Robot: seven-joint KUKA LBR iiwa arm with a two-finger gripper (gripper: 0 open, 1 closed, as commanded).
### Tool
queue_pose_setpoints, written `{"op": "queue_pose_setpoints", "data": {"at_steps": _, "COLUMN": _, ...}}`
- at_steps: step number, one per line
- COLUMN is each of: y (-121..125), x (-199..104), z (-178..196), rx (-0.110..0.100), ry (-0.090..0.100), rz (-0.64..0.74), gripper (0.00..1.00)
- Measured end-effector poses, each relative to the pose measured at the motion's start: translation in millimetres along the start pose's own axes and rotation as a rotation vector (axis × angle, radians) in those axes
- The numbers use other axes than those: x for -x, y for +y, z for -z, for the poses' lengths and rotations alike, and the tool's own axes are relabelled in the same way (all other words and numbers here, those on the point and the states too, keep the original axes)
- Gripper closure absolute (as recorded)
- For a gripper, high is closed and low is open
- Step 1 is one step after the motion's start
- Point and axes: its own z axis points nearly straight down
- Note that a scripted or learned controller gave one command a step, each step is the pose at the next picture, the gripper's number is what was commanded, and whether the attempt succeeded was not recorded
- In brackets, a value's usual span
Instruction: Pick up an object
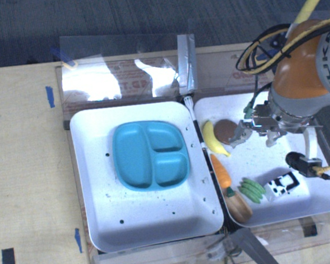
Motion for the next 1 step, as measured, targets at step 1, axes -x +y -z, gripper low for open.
{"op": "queue_pose_setpoints", "data": {"at_steps": 1, "y": 42.1, "x": 21.4, "z": -58.6, "rx": 0.002, "ry": -0.002, "rz": -0.016, "gripper": 0.0}}
